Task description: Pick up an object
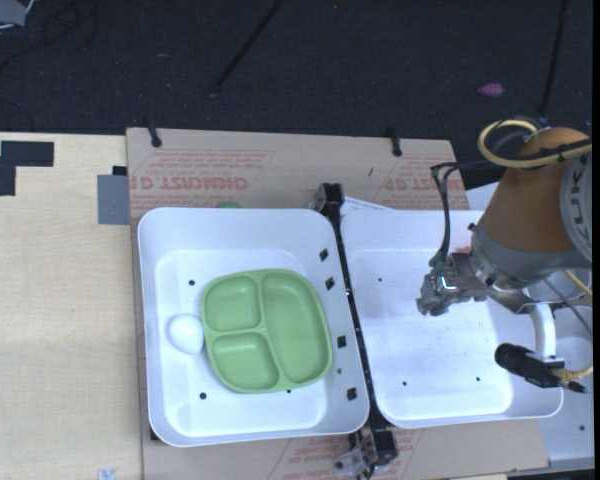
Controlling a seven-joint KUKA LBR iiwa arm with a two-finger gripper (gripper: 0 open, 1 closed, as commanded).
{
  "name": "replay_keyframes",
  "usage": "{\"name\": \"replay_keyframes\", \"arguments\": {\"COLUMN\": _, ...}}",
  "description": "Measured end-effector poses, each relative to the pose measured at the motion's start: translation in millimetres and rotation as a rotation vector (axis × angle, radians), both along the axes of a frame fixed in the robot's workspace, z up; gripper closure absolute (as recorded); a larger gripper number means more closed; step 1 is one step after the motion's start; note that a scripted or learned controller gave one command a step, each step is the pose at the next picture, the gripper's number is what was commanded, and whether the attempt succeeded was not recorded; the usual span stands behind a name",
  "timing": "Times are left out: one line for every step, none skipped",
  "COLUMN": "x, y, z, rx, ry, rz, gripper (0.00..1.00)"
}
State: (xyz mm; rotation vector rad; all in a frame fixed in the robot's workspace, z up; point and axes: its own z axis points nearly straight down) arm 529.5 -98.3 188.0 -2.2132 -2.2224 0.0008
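Camera view: the gripper (435, 296) hangs over the bare floor of the right bin (420, 388), and whether it is parted or pressed together, I cannot tell from this angle. The pickable things lie in the left bin (230, 230): a green divided tray (267, 329), long axis running up-left to down-right, and a small white ball (186, 332) touching its left edge. Both lie well off to the gripper's left, across the central divider, the tray nearer.
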Motion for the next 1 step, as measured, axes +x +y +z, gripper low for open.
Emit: {"name": "replay_keyframes", "arguments": {"x": -10.1, "y": 56.3, "z": 14.4, "rx": -0.002, "ry": -0.001, "rz": 0.000, "gripper": 1.00}}
